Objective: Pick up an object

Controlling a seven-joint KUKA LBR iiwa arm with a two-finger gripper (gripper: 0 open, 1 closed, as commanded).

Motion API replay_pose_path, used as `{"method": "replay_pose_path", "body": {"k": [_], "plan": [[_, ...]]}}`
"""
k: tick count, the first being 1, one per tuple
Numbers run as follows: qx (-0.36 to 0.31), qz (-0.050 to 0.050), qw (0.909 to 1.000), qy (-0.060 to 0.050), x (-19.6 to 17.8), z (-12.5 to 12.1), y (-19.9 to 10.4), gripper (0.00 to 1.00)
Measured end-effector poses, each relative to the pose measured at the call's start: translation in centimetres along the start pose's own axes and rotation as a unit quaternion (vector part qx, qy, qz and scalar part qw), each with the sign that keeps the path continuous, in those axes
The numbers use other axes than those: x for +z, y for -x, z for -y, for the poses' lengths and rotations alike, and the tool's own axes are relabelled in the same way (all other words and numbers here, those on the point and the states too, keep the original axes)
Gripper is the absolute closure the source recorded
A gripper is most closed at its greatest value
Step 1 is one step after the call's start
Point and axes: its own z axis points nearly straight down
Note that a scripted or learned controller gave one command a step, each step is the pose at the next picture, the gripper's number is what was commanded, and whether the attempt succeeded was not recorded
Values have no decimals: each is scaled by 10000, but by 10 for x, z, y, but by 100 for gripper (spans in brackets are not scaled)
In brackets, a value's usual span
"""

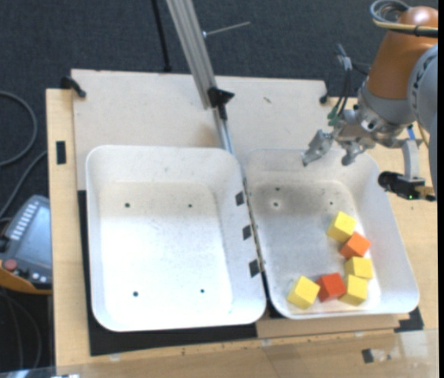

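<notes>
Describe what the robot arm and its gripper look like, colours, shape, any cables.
The arm is a rounded grey body with a broad orange band above the wrist. Below sits a grey metal wrist block leading to the two-finger gripper, whose slim grey fingers splay outward. Thin dark cables run beside the wrist, with small green spots on it. A black fitting sits just below the arm.

The two shallow white plastic bins (167, 235) look smooth, with dark speckles. The pale wooden surface (143, 105) is flat and dull. The tall grey metal rail (190, 34) at the upper middle shines. The yellow and orange blocks (340, 262) look matt. The dark floor (49, 22) looks rough like carpet.
</notes>
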Motion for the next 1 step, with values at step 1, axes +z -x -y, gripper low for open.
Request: {"method": "replay_pose_path", "body": {"k": [1], "plan": [[51, 1, 10000, 10, 103, 26, 44, 0]]}}
